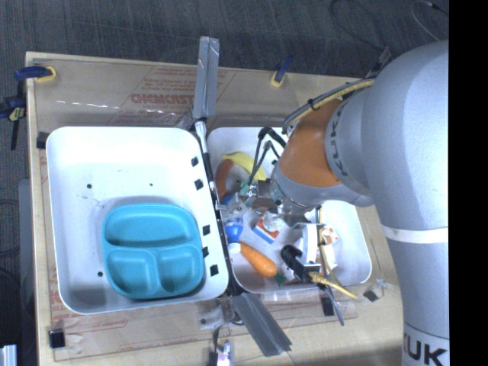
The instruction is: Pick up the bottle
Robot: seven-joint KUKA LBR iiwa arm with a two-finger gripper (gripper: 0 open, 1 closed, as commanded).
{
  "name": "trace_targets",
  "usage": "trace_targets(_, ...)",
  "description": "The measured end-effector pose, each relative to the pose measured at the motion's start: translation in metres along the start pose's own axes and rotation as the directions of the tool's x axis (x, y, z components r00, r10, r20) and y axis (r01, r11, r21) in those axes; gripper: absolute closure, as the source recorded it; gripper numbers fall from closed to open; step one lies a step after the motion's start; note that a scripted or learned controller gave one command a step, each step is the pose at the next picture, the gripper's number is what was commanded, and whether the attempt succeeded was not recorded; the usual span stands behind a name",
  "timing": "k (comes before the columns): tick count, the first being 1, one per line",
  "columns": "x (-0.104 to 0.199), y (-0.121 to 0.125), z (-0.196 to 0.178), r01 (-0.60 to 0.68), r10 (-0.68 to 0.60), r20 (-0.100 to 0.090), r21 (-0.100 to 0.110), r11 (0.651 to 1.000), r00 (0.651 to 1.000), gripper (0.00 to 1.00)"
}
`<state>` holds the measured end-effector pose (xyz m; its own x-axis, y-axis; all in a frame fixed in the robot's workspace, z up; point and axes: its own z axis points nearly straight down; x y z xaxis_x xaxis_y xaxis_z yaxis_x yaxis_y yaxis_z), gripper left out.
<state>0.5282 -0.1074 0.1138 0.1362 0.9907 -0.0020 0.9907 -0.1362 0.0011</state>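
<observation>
Gripper (pixel 263 204) is down in the right bin (pixel 358 259), mostly hidden under the wrist; can't tell its state or whether it holds anything. Bottle: probably the small white-and-blue item (pixel 234 229) at the gripper's 7 o'clock, beside the divider, though it's too cluttered to be sure. Carrot (pixel 259 260) lies at 6, yellow item (pixel 242 162) at 12. Left bin (pixel 69 181) holds a blue tray (pixel 152 250), at the gripper's 9. Step looks like descent/grasp attempt. Next: centre on the bottle, close, lift clear of clutter.
</observation>
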Motion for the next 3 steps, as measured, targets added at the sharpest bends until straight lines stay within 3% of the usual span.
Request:
trace_targets(1,0.005,0.001,0.011,-0.147,0.147,0.002,-0.021,0.989,0.989,0.0)
trace_targets(2,0.012,0.006,-0.006,-0.136,0.136,-0.013,-0.03,0.99,0.991,1.0)
trace_targets(3,0.024,0.025,-0.13,-0.204,0.204,-0.001,0.007,0.979,0.979,1.0)
